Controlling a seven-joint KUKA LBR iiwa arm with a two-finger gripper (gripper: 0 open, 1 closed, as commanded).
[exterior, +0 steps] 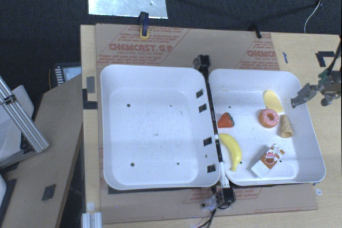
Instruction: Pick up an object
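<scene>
End effector (305, 94) at the far right of my view, poised over the right rim of the right bin (307, 168) — I cannot tell from here whether it is wide or narrow, and I see nothing held in it. Nearest to it, just to its left, lies a pale yellow piece (272, 100); below that sit a pink doughnut (269, 118) and, touching the doughnut's right side, a tan cone (286, 126). Further left of the end effector, near the divider between bins, I note a red wedge (226, 120) and beneath it a banana (232, 150). A small red-and-white carton (269, 159) rests well below the end effector, toward the near wall. The left bin (107, 115) lies well apart on the desk (176, 42).
</scene>
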